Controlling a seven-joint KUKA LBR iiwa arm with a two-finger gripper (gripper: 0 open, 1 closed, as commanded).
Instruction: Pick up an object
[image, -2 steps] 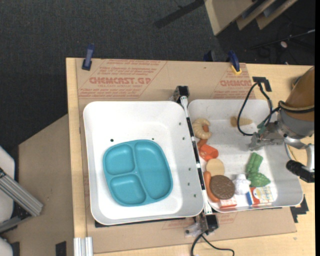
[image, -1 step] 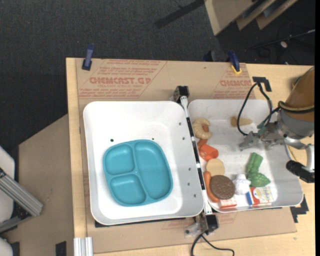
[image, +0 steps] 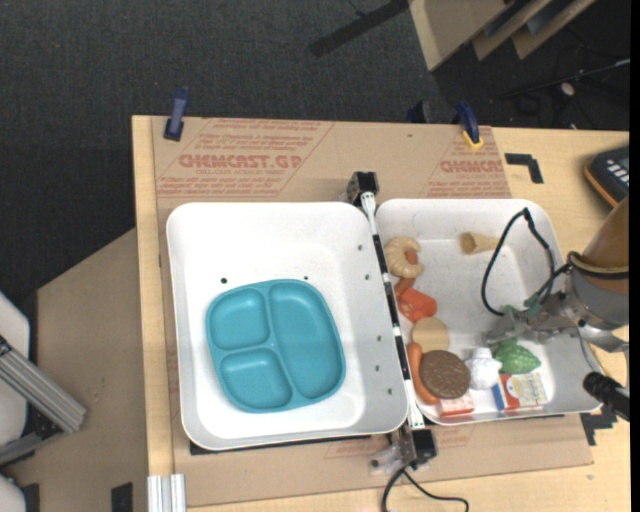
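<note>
We are lowering our hand (image: 522, 322) toward the crowded green toy (image: 517, 355) — its grip state we cannot tell — possibly risking nudging neighbours instead.

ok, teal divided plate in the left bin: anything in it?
Empty. The teal plate lies flat in the left bin, and all three compartments show bare teal. The toy food sits in the right bin.

Arm (image: 605, 270) enters from the right edge, grey with an orange band above the wrist. Wrist points leftward and down. Gripper (image: 512, 326) sits low at the arm's left end, a black cable looped above it.
</note>
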